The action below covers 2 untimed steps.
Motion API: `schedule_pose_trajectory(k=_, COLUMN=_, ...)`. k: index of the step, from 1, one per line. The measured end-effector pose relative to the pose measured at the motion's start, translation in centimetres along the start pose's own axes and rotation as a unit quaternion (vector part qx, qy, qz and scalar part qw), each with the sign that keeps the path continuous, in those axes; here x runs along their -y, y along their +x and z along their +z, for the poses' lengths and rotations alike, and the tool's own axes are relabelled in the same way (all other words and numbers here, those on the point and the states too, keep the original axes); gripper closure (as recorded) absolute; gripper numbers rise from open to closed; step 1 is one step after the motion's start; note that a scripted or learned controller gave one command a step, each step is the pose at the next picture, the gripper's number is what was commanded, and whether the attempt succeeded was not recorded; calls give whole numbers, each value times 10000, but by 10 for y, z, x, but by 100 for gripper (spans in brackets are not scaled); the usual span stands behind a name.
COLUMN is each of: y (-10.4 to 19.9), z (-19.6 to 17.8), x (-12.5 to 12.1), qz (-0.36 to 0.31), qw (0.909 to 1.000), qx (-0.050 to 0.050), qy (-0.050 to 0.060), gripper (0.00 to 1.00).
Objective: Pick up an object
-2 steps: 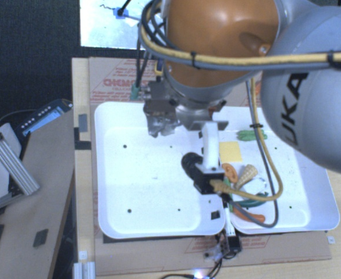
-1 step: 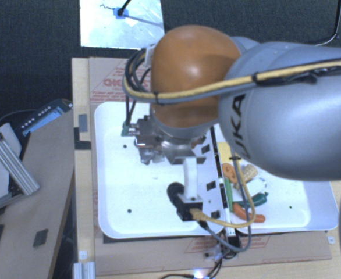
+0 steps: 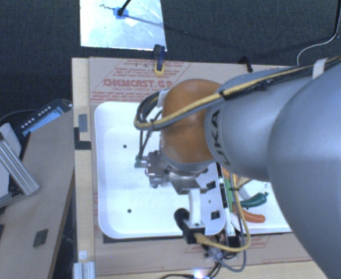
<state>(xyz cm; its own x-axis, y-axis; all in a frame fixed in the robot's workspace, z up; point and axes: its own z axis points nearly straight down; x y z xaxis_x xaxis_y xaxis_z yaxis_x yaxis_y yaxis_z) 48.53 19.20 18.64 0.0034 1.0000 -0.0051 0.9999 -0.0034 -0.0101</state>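
While the arm (image 3: pixel 258 127) hides its gripper over the left bin (image 3: pixel 115 156), the jaw state cannot be told; a sound pick needs a straight descent onto a target.

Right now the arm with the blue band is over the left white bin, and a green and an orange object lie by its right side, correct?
Not quite: the band is orange, not blue, as the camera view shows. The rest holds: the arm is over the left white bin, with the green object and orange object by its right side.
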Motion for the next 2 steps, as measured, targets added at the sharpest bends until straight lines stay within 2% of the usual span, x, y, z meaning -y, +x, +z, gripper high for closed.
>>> schedule_pose_trajectory(k=1, y=-53, z=-116, x=-3, qz=3, qw=9999, qx=-38, qy=-115, gripper=100)
schedule_pose_trajectory(k=2, y=-38, z=-177, x=0, qz=-42, qw=9999, qx=-40, qy=-85, gripper=100)
